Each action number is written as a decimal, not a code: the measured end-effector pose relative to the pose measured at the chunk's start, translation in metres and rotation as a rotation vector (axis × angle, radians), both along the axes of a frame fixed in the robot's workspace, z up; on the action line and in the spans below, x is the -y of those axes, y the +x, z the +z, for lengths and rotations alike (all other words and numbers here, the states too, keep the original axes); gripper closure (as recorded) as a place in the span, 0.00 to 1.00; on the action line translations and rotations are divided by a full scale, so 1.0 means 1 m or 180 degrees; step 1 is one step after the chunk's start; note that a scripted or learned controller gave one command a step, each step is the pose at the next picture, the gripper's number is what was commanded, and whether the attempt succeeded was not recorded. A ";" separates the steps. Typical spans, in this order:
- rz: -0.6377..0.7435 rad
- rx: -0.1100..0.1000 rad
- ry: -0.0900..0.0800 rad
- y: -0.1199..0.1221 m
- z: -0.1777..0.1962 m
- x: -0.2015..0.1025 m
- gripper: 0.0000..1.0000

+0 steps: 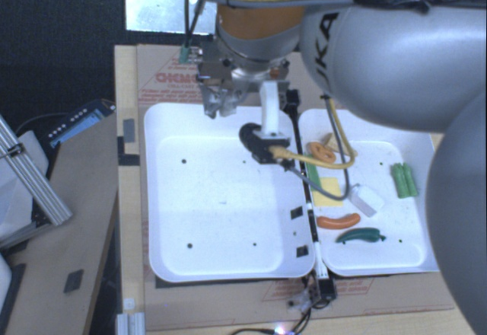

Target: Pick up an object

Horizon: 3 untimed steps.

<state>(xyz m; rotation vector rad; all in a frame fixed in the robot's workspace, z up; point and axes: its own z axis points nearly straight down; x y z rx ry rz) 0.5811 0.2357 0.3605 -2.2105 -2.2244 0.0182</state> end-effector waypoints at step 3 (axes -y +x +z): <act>-0.0018 -0.0003 0.0001 -0.004 0.000 0.002 1.00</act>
